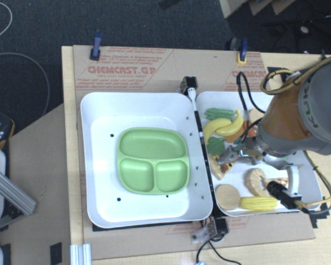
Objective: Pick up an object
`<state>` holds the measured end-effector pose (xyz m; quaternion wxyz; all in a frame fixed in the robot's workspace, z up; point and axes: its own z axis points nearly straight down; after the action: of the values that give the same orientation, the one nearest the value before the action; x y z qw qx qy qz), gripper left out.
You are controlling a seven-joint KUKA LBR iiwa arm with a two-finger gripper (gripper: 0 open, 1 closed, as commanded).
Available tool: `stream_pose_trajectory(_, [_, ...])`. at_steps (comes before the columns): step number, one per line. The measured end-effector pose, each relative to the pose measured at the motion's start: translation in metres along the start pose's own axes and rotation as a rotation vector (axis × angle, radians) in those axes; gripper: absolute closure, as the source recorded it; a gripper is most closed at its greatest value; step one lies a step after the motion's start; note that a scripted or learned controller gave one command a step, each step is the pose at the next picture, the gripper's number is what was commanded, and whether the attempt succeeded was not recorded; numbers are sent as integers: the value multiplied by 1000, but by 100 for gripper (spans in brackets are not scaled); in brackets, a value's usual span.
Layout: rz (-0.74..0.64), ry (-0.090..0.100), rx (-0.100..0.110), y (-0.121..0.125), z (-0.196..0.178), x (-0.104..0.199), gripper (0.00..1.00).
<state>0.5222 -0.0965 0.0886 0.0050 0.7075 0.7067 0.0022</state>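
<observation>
Jaws (open or shut, unclear) hang over right bin [223, 98]; cardboard-topped bench [154, 73], dark carpet [127, 15].

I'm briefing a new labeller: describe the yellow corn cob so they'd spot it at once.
Look in the right-hand white bin, the cluttered one under the arm. Along its near wall lies the corn cob, beside a round tan disc. Unlike the curved banana farther back, it is straight.

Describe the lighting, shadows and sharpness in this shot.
Camera view: soft, even overhead light; the green tray throws only a faint shadow on the left bin; its white floor is bright, not blown out; the arm looks slightly soft and darkens the right bin under it; the carpet is dim.
</observation>
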Motion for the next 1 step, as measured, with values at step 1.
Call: stream_pose_trajectory(1, [1, 6, 14, -45, -24, -1, 0])
